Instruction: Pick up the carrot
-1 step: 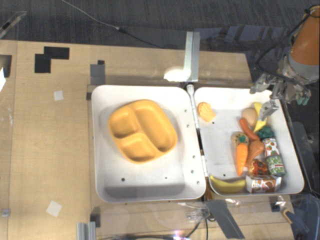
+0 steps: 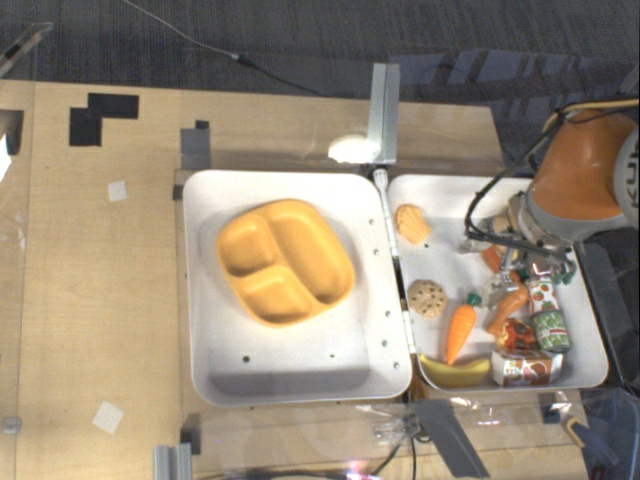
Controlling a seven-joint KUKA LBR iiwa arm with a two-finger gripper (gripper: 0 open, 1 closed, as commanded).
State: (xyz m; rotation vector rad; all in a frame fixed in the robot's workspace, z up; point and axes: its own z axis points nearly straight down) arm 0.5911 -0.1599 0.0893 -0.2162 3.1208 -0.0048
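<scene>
Carrot (image 2: 458, 332) in right bin (image 2: 440, 193)

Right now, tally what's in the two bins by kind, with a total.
Divided yellow plate: 1
Carrot: 1
Banana: 1
Cookie: 1
Ridged pastry: 1
Cans: 2, the other at
Orange pieces under the gripper: too cluttered to count
Total: 7 clearly countable

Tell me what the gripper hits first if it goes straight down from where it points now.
Probably the pile of orange pieces and small cans under the gripper in the right bin, not the carrot, which lies further left. Depth is hard to judge.
</scene>
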